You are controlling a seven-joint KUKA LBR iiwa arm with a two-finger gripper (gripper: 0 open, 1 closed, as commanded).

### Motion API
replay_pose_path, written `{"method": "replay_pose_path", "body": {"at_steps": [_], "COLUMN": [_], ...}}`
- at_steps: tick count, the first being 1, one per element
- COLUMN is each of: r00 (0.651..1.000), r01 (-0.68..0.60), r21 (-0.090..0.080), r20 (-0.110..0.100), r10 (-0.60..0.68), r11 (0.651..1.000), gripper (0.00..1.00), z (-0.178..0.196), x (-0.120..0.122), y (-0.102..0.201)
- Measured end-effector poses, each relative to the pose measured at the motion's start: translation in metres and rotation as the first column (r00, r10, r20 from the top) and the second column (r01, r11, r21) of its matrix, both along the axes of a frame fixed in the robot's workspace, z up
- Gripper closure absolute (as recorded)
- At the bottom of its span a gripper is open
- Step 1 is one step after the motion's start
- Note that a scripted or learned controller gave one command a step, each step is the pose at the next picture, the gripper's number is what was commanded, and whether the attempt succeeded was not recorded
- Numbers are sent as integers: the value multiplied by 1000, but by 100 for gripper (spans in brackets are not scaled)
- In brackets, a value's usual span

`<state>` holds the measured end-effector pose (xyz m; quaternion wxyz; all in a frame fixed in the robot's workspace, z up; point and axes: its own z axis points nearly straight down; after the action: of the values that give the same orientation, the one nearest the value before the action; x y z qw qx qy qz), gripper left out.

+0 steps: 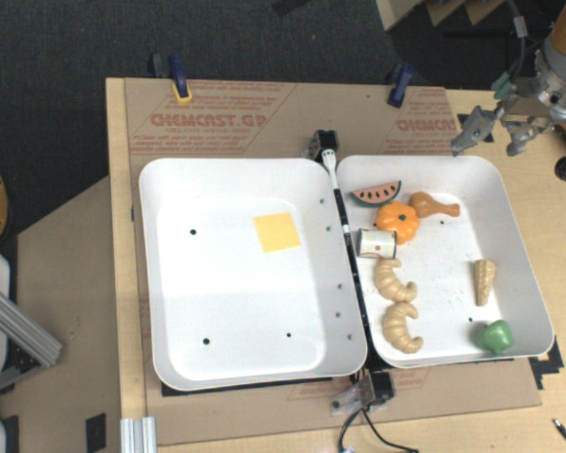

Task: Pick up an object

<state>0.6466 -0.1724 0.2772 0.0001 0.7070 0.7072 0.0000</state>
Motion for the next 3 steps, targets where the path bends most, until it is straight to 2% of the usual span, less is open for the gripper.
{"method": "replay_pose_path", "body": {"at_steps": [1,2,3], "r00": [1000,1000,1000], "r01": [2,-5,-1], "r21": [4,-13,-11], "r20": [-2,-2,21], "r10": [-2,5,1], "r11": [1000,1000,1000], "gripper": [0,0,100], "z": [-173,-184,-168], "x": [-13,17,22], "y": [11,63,63]}}
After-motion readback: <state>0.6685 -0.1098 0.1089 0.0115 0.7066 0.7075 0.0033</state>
